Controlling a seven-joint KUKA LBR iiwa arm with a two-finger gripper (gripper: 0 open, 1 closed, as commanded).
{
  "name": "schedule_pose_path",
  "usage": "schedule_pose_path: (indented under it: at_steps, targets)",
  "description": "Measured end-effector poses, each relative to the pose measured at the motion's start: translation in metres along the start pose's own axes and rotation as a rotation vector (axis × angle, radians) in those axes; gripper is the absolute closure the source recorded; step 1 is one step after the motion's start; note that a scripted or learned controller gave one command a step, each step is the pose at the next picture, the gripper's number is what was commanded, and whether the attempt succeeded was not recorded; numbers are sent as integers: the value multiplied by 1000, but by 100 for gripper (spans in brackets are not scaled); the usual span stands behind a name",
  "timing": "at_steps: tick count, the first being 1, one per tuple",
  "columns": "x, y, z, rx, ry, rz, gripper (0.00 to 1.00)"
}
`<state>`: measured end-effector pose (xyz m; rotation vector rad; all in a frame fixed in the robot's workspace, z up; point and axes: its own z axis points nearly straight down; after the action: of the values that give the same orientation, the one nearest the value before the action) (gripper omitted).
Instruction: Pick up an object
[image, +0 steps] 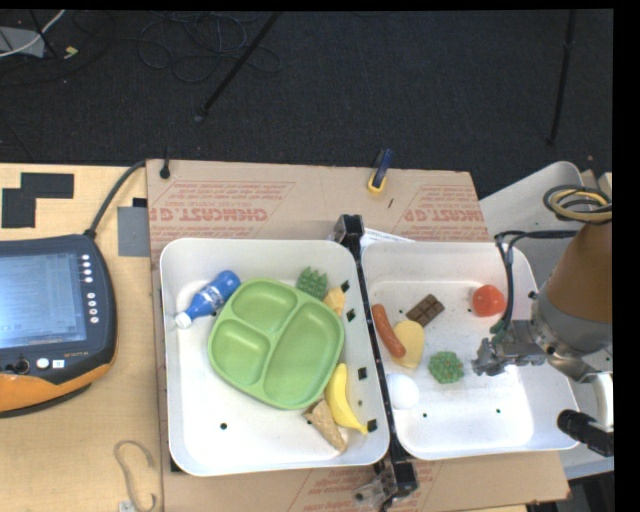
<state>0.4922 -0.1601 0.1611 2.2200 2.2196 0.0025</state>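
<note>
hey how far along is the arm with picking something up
Done: nothing looks lifted. The sausage, chocolate, tomato, broccoli and white ball all lie in the right bin. In hand: the gripper is low in that bin, just right of the broccoli, with nothing visibly between its fingers. Left: close on an object, likely the broccoli, and raise it.

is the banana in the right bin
No, the banana lies in the left bin, against the green divided plate.
</note>
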Motion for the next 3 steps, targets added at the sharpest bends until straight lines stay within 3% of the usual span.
schedule_pose_path:
  at_steps: [1,2,3]
  targets:
    - [-11,3,-57,-1,-1,0,100]
    - [-12,3,-67,4,1,-1,100]
    - [45,-13,-72,7,4,-5,100]
